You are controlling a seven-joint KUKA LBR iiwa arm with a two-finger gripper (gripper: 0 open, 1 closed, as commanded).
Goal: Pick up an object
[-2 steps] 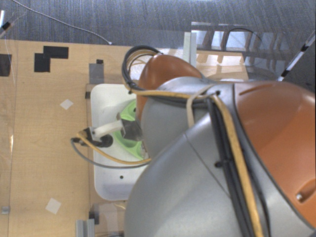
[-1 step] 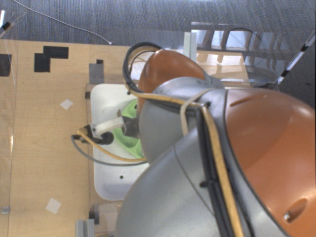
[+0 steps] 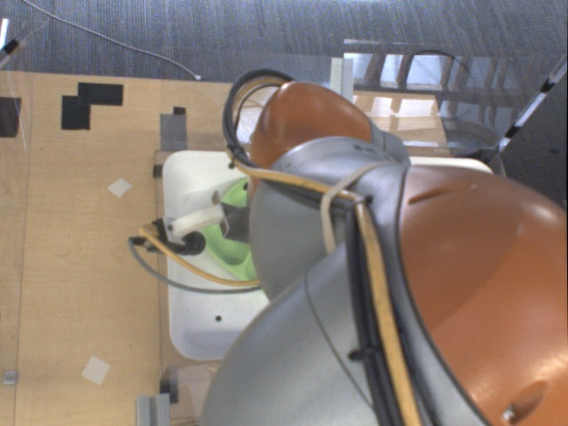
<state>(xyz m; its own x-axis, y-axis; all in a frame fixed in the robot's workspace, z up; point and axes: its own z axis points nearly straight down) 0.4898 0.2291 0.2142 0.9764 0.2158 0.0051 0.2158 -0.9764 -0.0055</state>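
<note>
I am looking down at the arm (image 3: 399,309), which is reaching in from the right and covering most of my view. Its wrist is hanging over the left bin (image 3: 191,327). The gripper (image 3: 233,227) is sitting low inside that bin, mostly hidden beneath the grey joint, and I cannot tell whether it is open or closed. A green thing (image 3: 229,254) is lying near the middle of that bin, right at the gripper, with its right part hidden under the arm. I cannot tell whether the two are touching. Left of the bin, the worktop (image 3: 80,264) is showing black marks (image 3: 89,105) toward the far side and a pale square (image 3: 119,186) nearer.
</note>
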